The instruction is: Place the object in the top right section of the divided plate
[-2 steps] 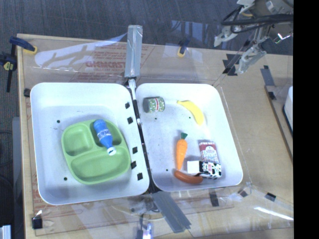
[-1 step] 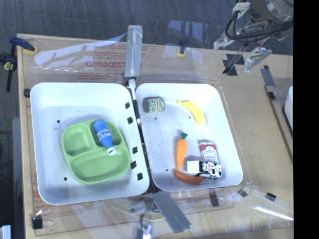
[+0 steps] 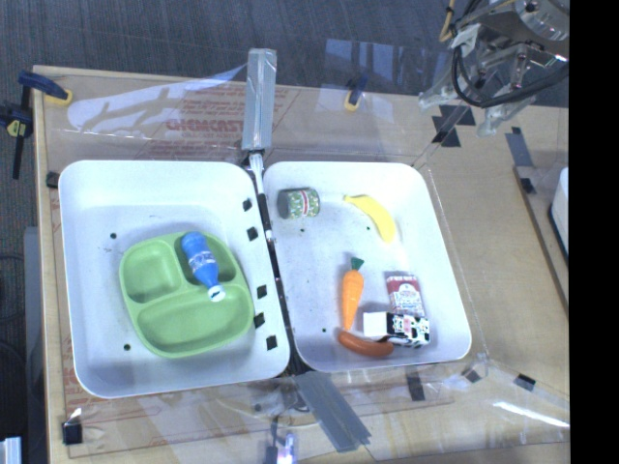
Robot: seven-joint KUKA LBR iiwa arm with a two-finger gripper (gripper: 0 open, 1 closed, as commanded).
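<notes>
Blue bottle (image 3: 201,263) with white cap, lying tilted in the top right section of the green divided plate (image 3: 160,329), left white bin (image 3: 87,191), 1 arm's gripper (image 3: 503,61) raised at far right beyond the right bin (image 3: 435,230), jaw state cannot be told

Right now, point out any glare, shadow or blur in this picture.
Camera view: glare streaks the clear sheet behind the bins; soft shadow lies beside the green divided plate; the arm at upper right looks cluttered and slightly soft; the blue bottle and carrot read sharply.
</notes>
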